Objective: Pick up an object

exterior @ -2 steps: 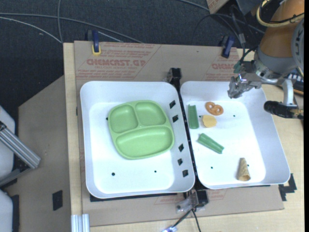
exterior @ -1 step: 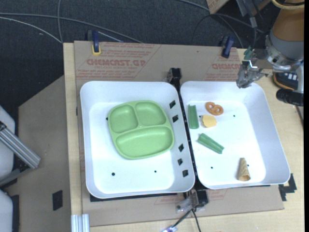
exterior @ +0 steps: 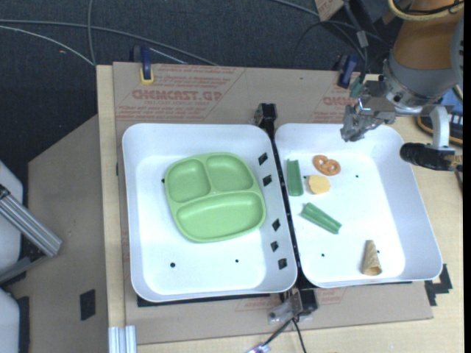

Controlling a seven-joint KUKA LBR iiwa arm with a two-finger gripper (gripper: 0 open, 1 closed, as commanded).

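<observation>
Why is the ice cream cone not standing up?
It is tipped over. The cone lies flat on the floor of the right bin, near its front corner, pointed end toward the back. Why it fell, I cannot tell.

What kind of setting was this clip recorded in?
Most likely a robotics lab test bench: two white bins sit clamped on a protective-film-covered board, toy food such as a pretzel lies in the right bin, and loose cables trail over dark carpet.
</observation>
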